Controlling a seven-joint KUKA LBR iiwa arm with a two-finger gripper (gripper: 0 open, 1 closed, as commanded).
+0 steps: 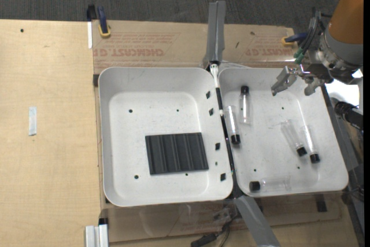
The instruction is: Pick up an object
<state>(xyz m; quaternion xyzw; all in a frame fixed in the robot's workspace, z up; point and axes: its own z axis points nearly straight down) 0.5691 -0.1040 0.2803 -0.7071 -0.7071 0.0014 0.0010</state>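
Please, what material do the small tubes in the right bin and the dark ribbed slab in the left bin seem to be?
Tubes: probably clear plastic or glass, since the bin's white floor shows through them; caps black, likely plastic. Ribbed slab: matte dark grey, perhaps rubber or foam; it shows no shine.
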